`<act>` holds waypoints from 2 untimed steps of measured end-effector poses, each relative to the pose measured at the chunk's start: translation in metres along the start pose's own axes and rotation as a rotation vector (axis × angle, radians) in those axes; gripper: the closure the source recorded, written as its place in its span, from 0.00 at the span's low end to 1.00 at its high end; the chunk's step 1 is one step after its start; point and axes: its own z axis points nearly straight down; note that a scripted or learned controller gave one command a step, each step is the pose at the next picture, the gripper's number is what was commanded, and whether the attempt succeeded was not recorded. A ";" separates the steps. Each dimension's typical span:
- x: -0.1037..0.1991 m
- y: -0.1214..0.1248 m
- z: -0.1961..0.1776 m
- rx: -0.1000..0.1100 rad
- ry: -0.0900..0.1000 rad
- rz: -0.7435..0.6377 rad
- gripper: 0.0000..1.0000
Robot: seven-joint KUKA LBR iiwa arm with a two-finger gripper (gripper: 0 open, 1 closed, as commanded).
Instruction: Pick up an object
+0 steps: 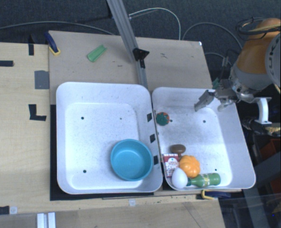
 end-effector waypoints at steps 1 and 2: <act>0.003 0.001 0.044 -0.001 0.000 0.000 0.00; 0.005 -0.001 0.099 0.000 0.000 0.000 0.00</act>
